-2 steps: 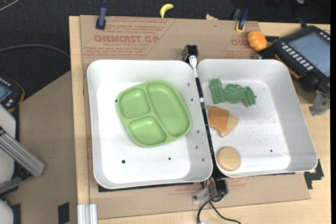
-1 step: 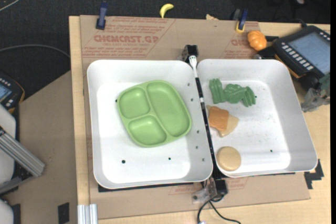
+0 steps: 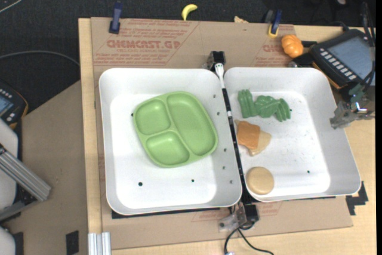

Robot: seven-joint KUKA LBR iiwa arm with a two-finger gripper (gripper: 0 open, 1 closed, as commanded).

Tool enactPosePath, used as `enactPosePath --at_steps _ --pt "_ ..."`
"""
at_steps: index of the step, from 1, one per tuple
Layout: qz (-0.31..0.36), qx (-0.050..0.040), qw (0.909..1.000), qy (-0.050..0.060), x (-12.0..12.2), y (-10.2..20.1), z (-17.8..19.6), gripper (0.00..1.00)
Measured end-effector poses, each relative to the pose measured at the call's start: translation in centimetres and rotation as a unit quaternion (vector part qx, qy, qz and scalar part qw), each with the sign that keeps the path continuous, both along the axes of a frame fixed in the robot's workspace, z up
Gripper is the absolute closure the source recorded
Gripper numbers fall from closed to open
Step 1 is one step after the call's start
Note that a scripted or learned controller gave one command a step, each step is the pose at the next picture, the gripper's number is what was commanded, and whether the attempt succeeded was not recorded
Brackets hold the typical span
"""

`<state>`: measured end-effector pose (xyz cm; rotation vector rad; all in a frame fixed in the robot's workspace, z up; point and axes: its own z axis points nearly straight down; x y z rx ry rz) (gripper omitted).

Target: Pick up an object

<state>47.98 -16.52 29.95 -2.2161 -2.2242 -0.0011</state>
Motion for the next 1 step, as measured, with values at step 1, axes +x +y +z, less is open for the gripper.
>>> enactPosePath --at_steps 1 --pt "0.000 0.0000 1.0000 0.001 -0.02 3.18 -0.40 1.00"
